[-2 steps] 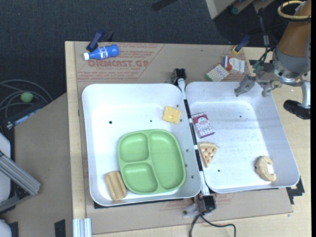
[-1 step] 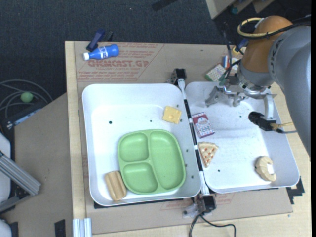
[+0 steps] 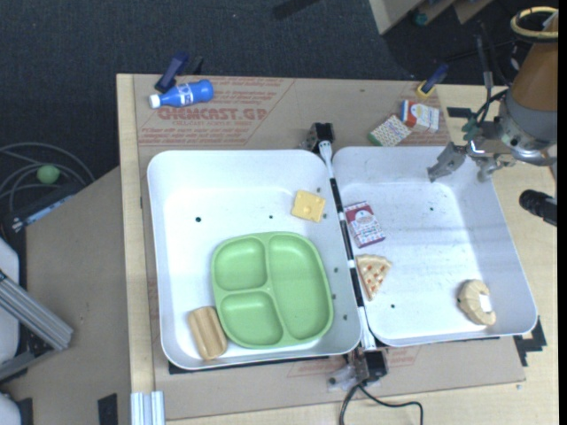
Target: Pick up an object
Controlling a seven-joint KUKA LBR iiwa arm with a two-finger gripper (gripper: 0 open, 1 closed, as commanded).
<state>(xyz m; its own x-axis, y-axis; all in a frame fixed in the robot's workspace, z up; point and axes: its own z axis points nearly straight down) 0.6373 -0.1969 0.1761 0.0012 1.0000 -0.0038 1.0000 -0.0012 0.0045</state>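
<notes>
The gripper (image 3: 462, 159) hangs over the far right corner of the right bin (image 3: 496, 228), fingers spread and empty. The nearest things lie toward the near-left: a red packet (image 3: 363, 224) and pizza slice (image 3: 372, 275).

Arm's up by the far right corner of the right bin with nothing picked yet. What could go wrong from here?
1. The pizza slice and red packet lie against the divider wall, so a grasp there may hit the rim.
2. The gripper hovers by the right bin's far rim, away from every item; descending here likely grabs nothing.
</notes>
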